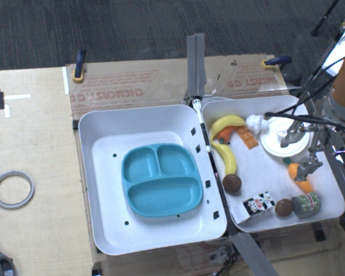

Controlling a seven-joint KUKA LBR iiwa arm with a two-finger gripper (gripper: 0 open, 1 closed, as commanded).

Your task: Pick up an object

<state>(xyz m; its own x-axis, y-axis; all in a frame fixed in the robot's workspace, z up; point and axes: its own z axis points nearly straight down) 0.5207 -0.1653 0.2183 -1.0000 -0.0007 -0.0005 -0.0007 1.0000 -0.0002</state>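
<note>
You look down from one fixed camera above the counter (32, 116), tilted slightly, far enough back to take in both white bins (99, 189) whole. The far edge and dark floor (120, 19) lie toward 12 o'clock; the arm (342, 89) enters from 3 o'clock.

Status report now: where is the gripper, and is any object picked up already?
Gripper low in right bin, nothing visibly held. Orange piece directly beside it. White round dish crowds the spot.
</note>
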